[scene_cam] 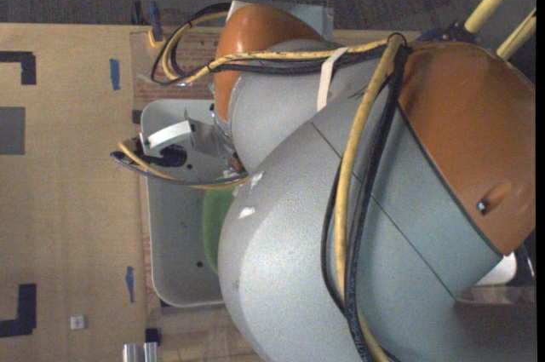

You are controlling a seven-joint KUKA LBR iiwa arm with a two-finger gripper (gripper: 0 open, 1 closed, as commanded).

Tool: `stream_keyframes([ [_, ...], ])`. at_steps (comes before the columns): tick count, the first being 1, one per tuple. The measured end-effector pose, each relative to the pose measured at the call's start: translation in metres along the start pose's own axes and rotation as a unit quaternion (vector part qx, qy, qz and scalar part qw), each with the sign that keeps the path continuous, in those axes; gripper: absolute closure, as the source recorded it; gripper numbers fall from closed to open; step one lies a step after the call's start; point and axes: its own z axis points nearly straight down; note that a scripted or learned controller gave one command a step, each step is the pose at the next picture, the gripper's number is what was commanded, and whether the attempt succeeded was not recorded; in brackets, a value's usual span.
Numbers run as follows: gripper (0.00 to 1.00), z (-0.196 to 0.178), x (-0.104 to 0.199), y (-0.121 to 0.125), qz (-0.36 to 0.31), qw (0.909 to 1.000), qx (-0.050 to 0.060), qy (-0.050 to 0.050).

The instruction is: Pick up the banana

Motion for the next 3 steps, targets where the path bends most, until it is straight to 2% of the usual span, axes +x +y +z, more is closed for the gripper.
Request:
stream_keyframes([
  [1,1.00,0.062,-0.046,-0.016,0.065,0.9979,0.001,0.007],
  [2,1.00,-0.095,-0.072,-0.025,0.026,0.9997,-0.001,0.000],
  [3,1.00,-0.030,-0.088,-0.031,-0.157,0.9876,0.001,-0.004],
])
